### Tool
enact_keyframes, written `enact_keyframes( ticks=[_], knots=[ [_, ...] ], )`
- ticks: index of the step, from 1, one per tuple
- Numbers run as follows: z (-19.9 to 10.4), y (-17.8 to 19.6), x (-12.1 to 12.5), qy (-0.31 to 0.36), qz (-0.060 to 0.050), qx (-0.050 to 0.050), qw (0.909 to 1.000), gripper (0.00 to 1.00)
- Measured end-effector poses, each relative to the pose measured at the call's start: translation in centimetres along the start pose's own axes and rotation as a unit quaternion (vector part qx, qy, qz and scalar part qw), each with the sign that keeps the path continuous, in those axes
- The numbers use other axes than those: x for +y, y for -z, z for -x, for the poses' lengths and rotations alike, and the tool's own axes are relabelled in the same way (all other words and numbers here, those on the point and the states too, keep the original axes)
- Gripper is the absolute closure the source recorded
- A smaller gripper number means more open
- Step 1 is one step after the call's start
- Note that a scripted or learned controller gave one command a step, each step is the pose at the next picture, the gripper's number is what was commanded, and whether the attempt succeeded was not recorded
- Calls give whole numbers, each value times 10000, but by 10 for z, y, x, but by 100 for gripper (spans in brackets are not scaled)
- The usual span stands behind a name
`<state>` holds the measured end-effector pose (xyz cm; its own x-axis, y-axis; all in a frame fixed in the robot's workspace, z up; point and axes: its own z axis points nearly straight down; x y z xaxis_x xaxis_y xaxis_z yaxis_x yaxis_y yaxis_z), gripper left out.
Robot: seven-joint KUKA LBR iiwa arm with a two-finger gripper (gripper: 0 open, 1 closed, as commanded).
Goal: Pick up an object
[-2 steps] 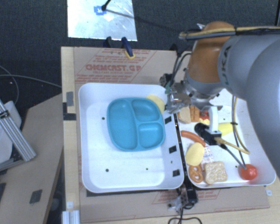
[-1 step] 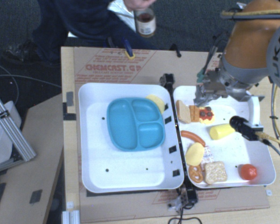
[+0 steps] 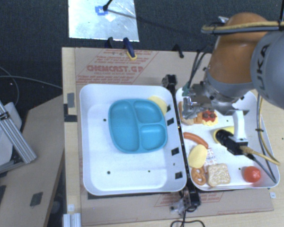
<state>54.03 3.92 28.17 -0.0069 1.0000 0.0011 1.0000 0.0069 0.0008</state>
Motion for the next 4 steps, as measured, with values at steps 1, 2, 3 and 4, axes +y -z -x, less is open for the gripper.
enact_keyframes(
  ticks=[1,2,3,4],
  knots=[
    [-35,-35,-14,0,-7,0,10000,100],
    [-12,96,-22,-14,79,4,10000,100],
    [-71,73,-17,7,1,1,10000,100],
    [-68,73,-17,-11,3,-5,10000,0]
  ],
)
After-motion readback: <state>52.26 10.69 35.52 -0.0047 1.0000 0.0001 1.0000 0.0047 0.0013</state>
